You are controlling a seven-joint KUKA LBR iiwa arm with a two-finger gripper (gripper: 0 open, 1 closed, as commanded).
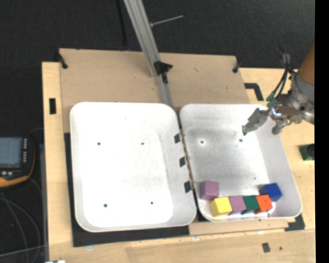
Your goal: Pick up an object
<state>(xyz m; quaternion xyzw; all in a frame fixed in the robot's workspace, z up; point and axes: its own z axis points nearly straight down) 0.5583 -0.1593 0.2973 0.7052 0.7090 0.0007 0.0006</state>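
Since the fingers (265, 123) hang spread and empty over the right bin (230, 114), go for the lone purple cube (209, 189), clear of the row.

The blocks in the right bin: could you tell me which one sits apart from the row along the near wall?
The purple block: it sits alone, a little further into the right bin, while the yellow block and the others line the wall.

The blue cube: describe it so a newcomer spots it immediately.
Look in the right-hand white bin, at its near edge where the cubes cluster. The blue cube sits at the far right of that cluster, just behind the orange cube. It is the only blue one.
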